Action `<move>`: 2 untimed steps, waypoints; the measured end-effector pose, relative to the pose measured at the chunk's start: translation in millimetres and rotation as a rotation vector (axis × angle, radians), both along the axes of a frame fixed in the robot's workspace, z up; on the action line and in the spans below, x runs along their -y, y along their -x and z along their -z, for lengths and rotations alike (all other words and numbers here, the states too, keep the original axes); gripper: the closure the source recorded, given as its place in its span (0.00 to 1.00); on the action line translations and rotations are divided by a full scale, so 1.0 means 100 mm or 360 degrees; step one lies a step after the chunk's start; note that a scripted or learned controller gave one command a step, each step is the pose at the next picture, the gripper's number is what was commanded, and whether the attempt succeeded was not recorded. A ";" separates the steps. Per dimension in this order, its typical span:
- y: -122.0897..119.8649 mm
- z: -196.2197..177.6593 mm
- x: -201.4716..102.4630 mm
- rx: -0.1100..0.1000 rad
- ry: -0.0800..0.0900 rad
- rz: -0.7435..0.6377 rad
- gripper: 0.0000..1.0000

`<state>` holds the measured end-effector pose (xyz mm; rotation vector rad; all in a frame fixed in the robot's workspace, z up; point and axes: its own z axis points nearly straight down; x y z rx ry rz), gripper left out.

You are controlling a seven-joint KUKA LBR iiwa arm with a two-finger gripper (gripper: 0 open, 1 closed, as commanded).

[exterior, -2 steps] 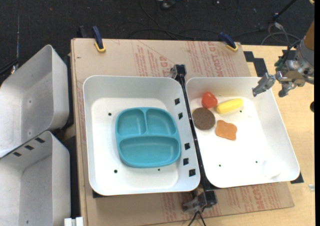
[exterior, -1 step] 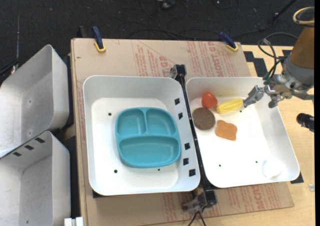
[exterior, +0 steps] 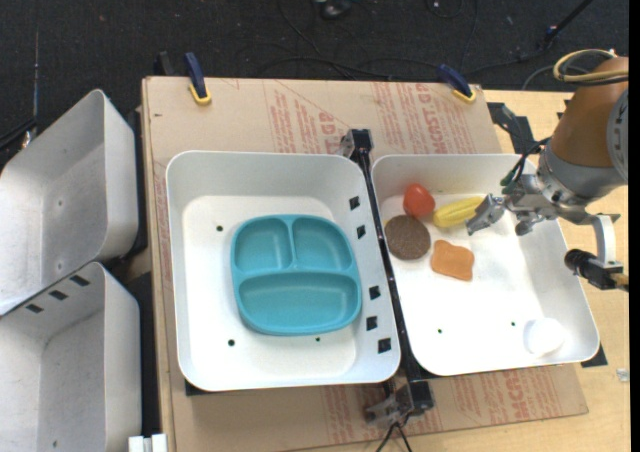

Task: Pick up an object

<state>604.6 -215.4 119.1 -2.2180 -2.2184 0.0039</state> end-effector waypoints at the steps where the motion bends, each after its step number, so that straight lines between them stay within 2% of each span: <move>1: 0.00 0.28 -0.01 0.0006 0.0003 0.0000 0.00; 2: -0.01 0.16 -0.01 0.0013 0.0005 -0.0002 1.00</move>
